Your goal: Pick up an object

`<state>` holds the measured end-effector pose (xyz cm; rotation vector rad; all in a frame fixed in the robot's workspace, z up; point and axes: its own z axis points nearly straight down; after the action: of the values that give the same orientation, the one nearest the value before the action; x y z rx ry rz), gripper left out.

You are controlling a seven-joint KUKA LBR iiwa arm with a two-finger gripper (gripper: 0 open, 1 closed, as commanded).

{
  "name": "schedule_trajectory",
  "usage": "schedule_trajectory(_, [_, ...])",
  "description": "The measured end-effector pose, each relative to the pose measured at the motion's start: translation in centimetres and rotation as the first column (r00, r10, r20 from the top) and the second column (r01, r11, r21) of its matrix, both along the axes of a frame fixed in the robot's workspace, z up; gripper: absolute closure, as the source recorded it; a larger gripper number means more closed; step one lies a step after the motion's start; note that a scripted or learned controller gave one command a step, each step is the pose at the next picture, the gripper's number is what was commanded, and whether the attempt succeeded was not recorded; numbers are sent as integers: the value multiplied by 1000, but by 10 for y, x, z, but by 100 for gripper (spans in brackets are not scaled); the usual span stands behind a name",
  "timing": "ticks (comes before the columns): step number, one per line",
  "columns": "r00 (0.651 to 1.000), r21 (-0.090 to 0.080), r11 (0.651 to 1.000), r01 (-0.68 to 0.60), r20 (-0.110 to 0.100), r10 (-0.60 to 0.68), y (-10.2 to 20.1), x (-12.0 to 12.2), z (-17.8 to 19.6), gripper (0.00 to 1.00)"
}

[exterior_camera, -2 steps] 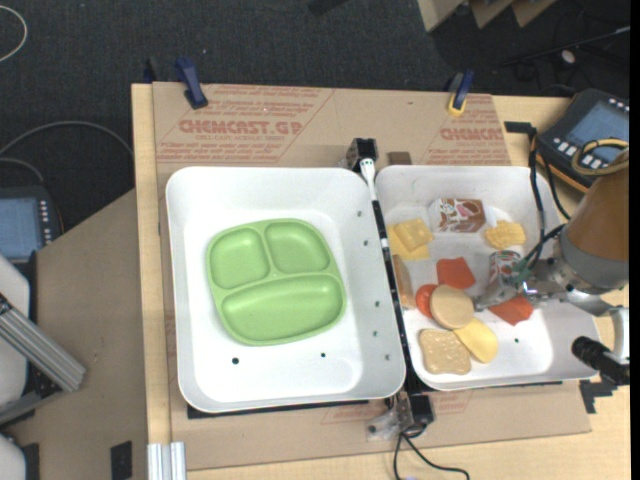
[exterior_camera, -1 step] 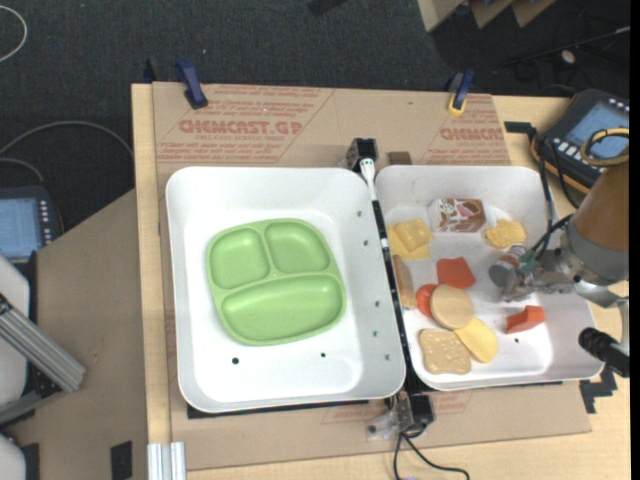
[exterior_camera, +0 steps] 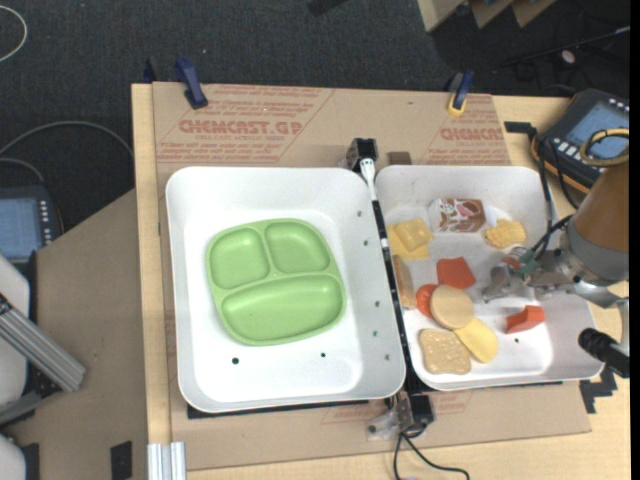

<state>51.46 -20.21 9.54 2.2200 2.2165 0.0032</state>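
Note:
The right bin [exterior_camera: 470, 183] holds several toy food pieces. Among them are a yellow cheese piece [exterior_camera: 410, 238], a brown and white packet [exterior_camera: 458, 214], an orange waffle piece [exterior_camera: 504, 234] and a red block [exterior_camera: 454, 271]. A tan round disc [exterior_camera: 452, 308] lies over a red round piece [exterior_camera: 426, 298]. Closer to the bin's front edge are a yellow oval [exterior_camera: 480, 340], a tan cracker [exterior_camera: 443, 352] and a red wedge [exterior_camera: 526, 318]. My gripper [exterior_camera: 510, 274] reaches in from the right, low over the bin floor between the waffle piece and the red wedge. I see nothing held in it.
The left bin [exterior_camera: 200, 198] holds a green divided plate [exterior_camera: 275, 280]. A black divider rail [exterior_camera: 378, 233] runs between the bins. The grey arm with its orange band [exterior_camera: 605, 223] covers the right bin's right edge. A yellow and black pendant [exterior_camera: 590, 143] sits at the far right.

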Motion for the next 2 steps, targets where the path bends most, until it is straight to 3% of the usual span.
schedule_trajectory(1, [1000,0,1000,-6,0,6,13,61,-11,0])
schedule_trajectory(2, [1000,0,1000,-3,-1,3,12,58,0,100])
